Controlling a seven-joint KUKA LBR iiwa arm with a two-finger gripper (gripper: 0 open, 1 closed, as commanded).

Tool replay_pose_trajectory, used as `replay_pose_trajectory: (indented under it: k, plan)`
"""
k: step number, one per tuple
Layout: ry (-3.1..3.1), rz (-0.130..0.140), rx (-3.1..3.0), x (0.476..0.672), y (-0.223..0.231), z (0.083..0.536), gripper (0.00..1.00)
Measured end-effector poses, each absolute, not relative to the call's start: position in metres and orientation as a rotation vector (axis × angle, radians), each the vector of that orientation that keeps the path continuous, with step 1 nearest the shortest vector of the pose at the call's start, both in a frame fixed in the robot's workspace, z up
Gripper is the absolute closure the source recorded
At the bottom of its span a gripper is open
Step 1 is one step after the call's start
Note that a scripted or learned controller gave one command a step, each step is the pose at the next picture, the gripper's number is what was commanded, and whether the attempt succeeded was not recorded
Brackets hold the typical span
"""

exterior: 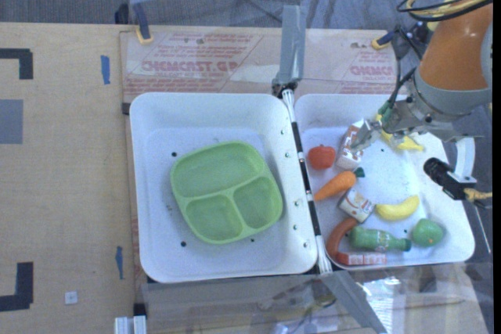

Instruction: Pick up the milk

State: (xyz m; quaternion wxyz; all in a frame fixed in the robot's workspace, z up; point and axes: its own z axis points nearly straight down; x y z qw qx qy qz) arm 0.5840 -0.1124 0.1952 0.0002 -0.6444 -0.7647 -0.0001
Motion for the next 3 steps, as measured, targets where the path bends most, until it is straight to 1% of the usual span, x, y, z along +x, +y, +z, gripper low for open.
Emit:
replay_pose_trajectory:
  k: [1,2,3]
  plan:
    - [-2.313,0.003,-2.137,0.617,-0.108,0.097,0.0]
    - [-2.308,0.003,-2.136,0.616,-0.108,0.107,1.0]
    - [-2.213,0.0,-2.231,0.63,-0.06,0.204,1.0]
